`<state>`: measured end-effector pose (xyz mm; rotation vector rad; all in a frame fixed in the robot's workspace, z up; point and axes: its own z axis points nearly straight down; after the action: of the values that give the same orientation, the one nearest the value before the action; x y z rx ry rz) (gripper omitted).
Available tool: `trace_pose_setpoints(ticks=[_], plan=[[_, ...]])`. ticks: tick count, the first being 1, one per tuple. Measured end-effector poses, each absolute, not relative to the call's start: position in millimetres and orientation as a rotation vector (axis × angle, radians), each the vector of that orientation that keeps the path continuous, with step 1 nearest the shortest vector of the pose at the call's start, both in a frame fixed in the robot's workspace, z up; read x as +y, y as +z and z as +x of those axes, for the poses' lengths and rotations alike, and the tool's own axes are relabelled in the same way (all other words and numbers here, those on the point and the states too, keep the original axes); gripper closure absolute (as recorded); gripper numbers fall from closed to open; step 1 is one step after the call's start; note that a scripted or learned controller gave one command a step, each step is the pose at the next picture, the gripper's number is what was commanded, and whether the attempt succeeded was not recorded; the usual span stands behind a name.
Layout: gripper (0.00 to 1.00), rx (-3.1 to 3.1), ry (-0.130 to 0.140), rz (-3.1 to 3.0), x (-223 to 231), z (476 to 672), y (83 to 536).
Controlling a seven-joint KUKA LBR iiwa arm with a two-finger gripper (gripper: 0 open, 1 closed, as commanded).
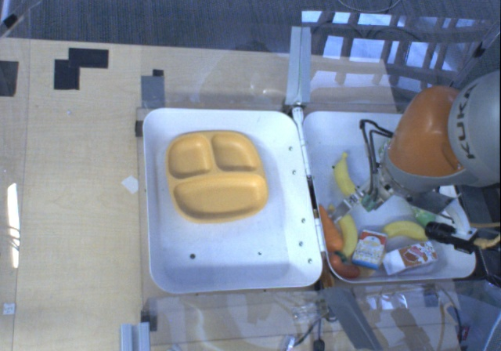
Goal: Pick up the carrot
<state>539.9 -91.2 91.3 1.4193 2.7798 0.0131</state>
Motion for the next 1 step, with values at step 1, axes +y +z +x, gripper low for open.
trace_pose_setpoints(ticks=[1], plan=[[0.00,2.847,0.003,1.306,-177.1,519.0,112.7]])
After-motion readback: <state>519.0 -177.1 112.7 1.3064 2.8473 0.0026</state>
